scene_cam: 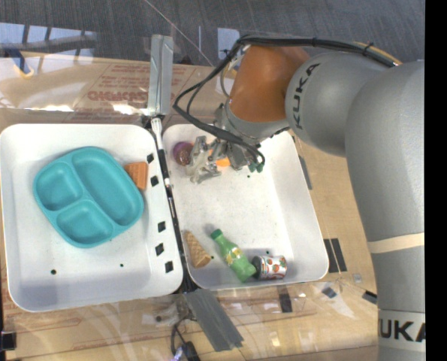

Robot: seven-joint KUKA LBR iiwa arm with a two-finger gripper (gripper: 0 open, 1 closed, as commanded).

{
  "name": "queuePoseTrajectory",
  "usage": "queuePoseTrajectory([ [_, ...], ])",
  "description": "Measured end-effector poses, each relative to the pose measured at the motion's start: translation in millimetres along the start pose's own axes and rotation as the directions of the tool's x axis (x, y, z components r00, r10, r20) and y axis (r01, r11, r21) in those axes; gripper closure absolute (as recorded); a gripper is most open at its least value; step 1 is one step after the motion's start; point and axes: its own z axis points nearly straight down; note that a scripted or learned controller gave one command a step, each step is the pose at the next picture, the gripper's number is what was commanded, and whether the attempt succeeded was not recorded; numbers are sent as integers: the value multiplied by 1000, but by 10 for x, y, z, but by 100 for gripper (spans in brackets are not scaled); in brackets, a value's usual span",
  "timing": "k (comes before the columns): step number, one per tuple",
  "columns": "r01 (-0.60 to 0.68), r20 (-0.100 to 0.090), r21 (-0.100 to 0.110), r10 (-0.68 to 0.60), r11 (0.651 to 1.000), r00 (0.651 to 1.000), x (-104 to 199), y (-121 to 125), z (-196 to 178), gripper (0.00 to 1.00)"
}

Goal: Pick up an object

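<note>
Camera view shows the grey arm (pixel 358 111) reaching from the right into the right bin (pixel 302 201), its end effector (pixel 206 160) low at the bin's far left corner, just beside a small purple object (pixel 182 153); whether it is clenched or released I cannot tell. Near the bin's front wall lie a green bottle (pixel 233 256), a small can (pixel 271 266) and a cone-shaped piece (pixel 197 249). The left bin (pixel 28 277) holds a teal divided plate (pixel 88 195) and an orange block (pixel 137 174).
</note>
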Motion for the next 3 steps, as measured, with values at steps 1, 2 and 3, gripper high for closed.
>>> queuePoseTrajectory([
  [1, 2, 4, 1, -2, 1000, 1000, -14, 3, -99, 100],
  [2, 4, 8, 2, -4, 1000, 1000, -27, 5, -197, 100],
  [3, 5, 13, 3, -5, 1000, 1000, -41, 6, -295, 100],
])
